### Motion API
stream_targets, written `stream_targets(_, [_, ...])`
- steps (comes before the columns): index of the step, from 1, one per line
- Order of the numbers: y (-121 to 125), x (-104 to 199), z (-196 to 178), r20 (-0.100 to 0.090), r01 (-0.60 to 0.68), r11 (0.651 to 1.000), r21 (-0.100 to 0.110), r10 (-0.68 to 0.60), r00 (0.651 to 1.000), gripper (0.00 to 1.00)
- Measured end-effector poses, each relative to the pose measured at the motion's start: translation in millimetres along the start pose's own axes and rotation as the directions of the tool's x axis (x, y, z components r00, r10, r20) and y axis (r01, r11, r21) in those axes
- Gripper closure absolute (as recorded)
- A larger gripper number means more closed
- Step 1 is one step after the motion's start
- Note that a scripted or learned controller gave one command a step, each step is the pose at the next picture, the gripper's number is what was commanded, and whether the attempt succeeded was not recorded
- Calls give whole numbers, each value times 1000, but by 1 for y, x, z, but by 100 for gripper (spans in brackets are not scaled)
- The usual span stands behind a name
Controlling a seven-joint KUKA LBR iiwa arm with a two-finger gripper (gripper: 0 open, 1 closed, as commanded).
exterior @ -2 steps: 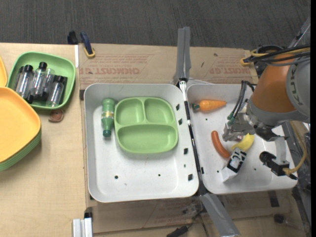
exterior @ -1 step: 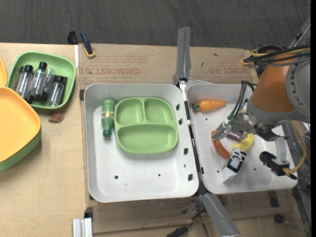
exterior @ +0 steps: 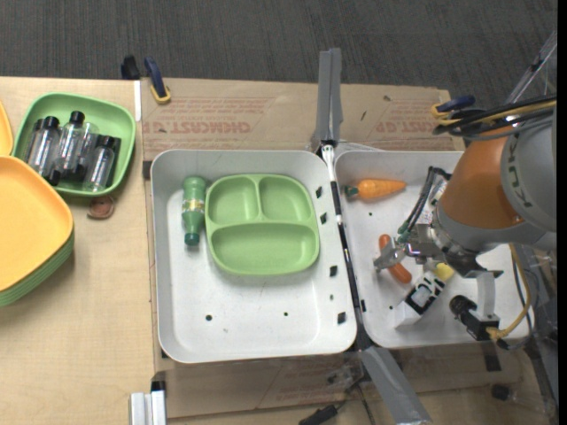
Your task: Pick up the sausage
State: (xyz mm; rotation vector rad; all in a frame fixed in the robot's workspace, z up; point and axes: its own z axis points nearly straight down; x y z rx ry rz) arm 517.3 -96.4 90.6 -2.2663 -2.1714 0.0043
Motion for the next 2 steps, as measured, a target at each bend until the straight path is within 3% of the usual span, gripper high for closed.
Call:
stream_targets(1, [-1,-1,-8,0,-5,1000,2,5,1000,100])
stream_targets(2, [40,52,-124,2,-94,996,0,94,996,100])
